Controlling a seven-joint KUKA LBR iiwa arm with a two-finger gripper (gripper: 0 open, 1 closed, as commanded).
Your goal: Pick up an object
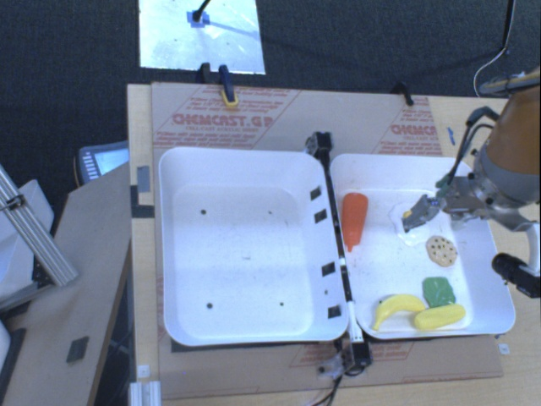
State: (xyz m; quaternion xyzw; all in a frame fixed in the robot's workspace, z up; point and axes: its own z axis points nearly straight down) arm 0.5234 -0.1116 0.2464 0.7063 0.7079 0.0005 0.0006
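Camera view: bench top is a pale board (279, 112) printed with red "CHEMCAST" lettering, held at the far edge by a yellow-tipped clamp (226, 87). Two shallow white bins sit side by side on it, touching along a black-clipped seam. The left bin (173, 227) has a bare, lightly speckled floor. The right bin (372, 172) holds an orange carrot (353, 220) lying lengthwise near the seam, a round cookie (441, 249) right of centre, and, at the near edge, a banana (396, 309), a green piece (439, 290) and a yellow oblong piece (440, 315) bunched close together. The arm enters from the right; the gripper (418, 215) sits low over the middle of the right bin, above a small clear, glossy item (407, 229), just up-left of the cookie. Finger spacing: cannot tell, and no object visibly between them. Surroundings: dark carpet-like floor, a reflective metal sheet (201, 24) behind the bench, a tan side table (68, 269) and aluminium extrusion (34, 235) at left.
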